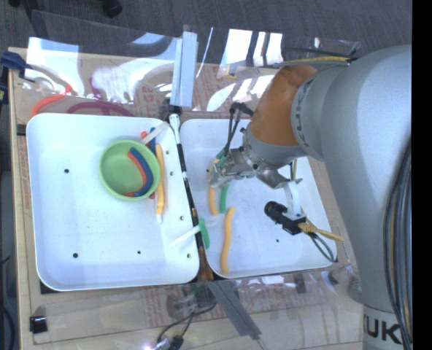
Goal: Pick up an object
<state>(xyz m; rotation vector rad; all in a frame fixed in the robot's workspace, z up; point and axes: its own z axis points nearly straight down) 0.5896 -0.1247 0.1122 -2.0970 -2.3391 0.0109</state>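
1. Camera view shows me the gripper [220, 172] low in the right bin [263, 257], near this bin's left wall and just above the small pieces that lie there.
2. The thing I would pick is the long orange stick [227, 239] in the right bin; it lies flat on the bin floor, near the left wall, well below the gripper.
3. A shorter orange piece [213, 199] and a green piece [222, 197] lie side by side right under the gripper, close to its tip.
4. I judge these sticks to be light and thin, probably plastic, a little smooth, not fragile. They may slip or roll away when the fingers close.
5. For the long stick I would take hold at its middle, across the narrow side, so it does not tip.
6. About the fingers, I cannot tell whether they are spread or pressed together; the metal parts are too small and mixed with the pieces below.
7. I see nothing clearly between the fingers, so I do not count anything as held.
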